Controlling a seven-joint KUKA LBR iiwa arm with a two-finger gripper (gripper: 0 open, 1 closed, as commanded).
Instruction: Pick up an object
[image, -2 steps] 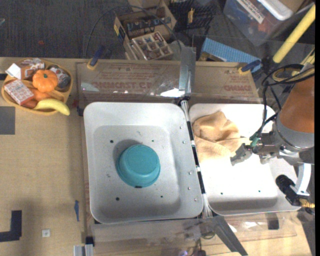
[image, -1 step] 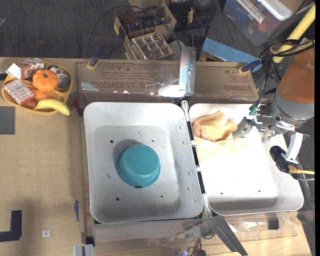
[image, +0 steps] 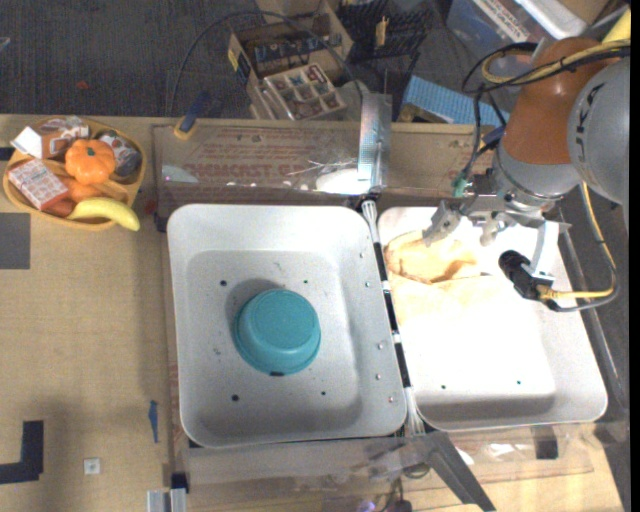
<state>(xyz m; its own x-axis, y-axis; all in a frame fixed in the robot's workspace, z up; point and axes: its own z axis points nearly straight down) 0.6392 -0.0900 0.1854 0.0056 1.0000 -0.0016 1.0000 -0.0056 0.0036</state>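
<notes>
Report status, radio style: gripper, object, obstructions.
Gripper open, over right bin, far end, holding nothing. Tan cloth-like item just below its fingers. Teal bowl in left bin, untouched. Nothing blocking.

robotics lab, white bins (image: 190, 240), cables (image: 580, 295)

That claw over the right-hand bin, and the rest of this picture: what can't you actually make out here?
- Claw, camera view: glare off the right bin hides whether it grips anything.
- Tan patch below it: washed out, so it could be an object or a stain.
- Teal bowl in the left bin: upside down, inside hidden.
- Fruit basket: small packets' labels too tiny to read.
</notes>
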